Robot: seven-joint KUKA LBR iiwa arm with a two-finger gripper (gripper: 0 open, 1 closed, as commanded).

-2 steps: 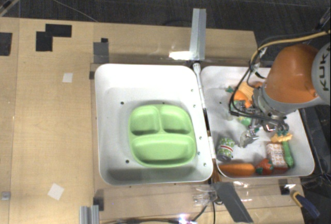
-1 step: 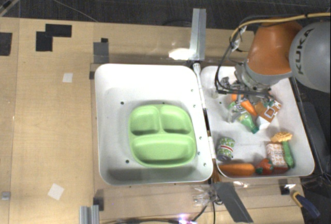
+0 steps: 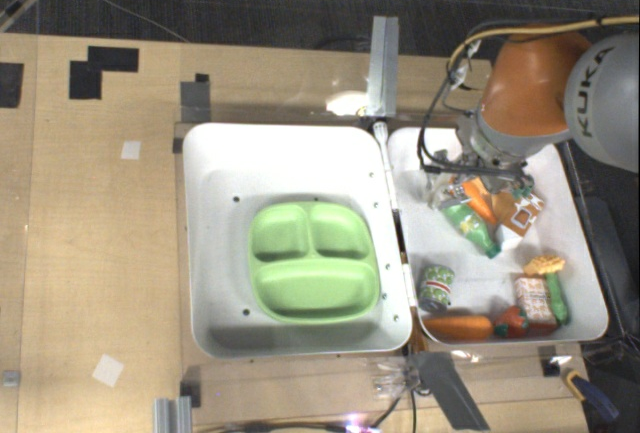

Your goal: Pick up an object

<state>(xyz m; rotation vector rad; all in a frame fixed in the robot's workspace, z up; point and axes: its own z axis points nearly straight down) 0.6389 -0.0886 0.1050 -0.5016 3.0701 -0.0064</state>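
Note:
The right white bin (image 3: 590,296) holds several small toy foods. Near its middle lie a green vegetable (image 3: 472,224) and a carrot piece (image 3: 481,201) beside a brown-and-white packet (image 3: 523,213). A small printed can (image 3: 436,286) lies at the lower left, and an orange sausage-shaped toy (image 3: 459,327) rests on the front wall. My gripper (image 3: 478,171) reaches down at the back of this bin, right over the carrot and green vegetable. The orange wrist band hides its fingers.
The left white bin (image 3: 215,221) holds a green three-compartment tray (image 3: 315,259). At the right bin's front right corner lie a red-and-white packet (image 3: 533,299), a green pepper (image 3: 556,299), a yellow piece (image 3: 545,266) and a red strawberry-like toy (image 3: 510,319). A metal post (image 3: 383,66) stands behind the bins.

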